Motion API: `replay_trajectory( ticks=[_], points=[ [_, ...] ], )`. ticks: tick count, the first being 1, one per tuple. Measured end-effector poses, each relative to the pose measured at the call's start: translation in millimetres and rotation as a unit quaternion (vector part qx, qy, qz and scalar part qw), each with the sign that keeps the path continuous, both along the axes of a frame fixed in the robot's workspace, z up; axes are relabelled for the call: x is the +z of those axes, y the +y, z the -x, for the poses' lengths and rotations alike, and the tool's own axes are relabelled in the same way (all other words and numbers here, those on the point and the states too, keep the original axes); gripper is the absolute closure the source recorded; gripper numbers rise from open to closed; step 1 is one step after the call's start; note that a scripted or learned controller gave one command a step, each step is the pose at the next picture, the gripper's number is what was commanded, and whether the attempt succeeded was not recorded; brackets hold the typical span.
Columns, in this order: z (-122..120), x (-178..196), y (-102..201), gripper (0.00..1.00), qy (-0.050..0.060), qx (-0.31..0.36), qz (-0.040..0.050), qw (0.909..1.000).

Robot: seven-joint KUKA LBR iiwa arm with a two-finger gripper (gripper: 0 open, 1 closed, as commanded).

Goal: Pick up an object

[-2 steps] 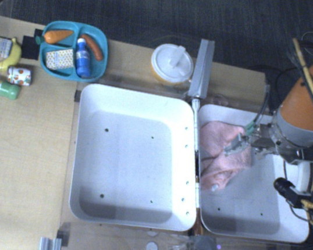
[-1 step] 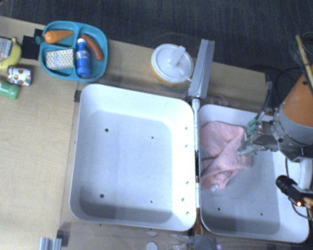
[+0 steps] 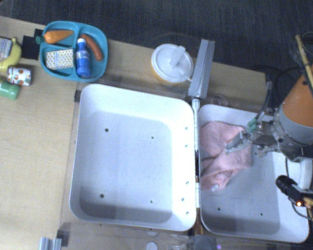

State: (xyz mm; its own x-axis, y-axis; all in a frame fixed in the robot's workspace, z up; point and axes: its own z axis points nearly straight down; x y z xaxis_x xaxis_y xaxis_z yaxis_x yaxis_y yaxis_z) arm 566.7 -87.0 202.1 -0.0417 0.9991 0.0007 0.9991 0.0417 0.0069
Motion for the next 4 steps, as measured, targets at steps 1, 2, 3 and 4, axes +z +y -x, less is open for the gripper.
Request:
replay_trajectory(
  ticks=[1,2,3,4],
  points=[
    [-31,-107,-54,0.0,-0.003,-0.072,0.001,0.9974],
    [-63,-105,-113,0.0,-0.001,0.019,0.002,0.9998],
    [-39,-107,-86,0.0,-0.008,0.129,0.005,0.9917],
    [-9,-108,-53,0.0,-0.008,0.179,0.0055,0.9838]
  ],
)
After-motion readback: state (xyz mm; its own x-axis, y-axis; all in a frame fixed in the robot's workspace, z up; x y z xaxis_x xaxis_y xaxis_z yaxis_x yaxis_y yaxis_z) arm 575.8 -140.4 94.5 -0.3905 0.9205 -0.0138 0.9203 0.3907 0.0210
